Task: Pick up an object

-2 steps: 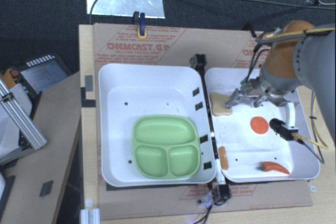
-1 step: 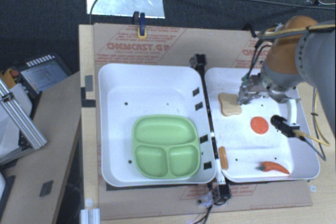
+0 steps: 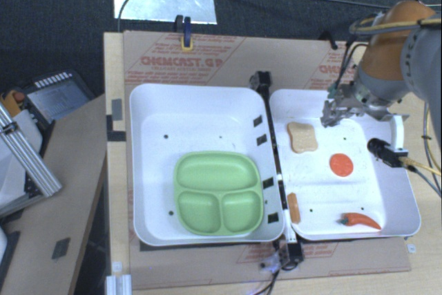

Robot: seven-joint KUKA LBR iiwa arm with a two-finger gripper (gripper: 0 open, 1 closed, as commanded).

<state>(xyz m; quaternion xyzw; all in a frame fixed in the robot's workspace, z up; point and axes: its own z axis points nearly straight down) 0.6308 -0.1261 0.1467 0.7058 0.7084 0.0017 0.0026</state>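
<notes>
The right bin (image 3: 397, 214) holds a tan slice of bread (image 3: 302, 137) near its far left, a round red-orange tomato slice (image 3: 341, 165) in the middle, an orange carrot with a green tip (image 3: 359, 220) at the front right, and a small orange sausage (image 3: 293, 207) along its left wall. My gripper (image 3: 330, 115) hangs over the far part of this bin, just right of and above the bread. Nothing shows between its fingers.
The left bin (image 3: 148, 114) holds a green three-compartment plate (image 3: 217, 191) at its front. A black clip (image 3: 261, 79) sits at the far end of the wall between the bins. A black fitting (image 3: 384, 152) and cables lie at the right bin's right rim.
</notes>
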